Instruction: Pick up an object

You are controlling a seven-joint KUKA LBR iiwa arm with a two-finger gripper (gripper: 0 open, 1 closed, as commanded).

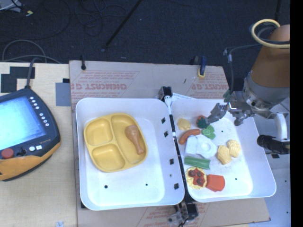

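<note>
The arm is a thick rounded tube, orange in its upper part and grey lower down, with a yellow cable loop at the top. Its gripper is grey metal, with thin dark cables running along the side

Single fixed camera above bench, slanted down toward 12 o'clock, mid-range; arm enters from 3 o'clock.

A robotics lab: a teach pendant (screen lit) lies on the cardboard-topped bench, loose cables trailing over dark floor
</note>
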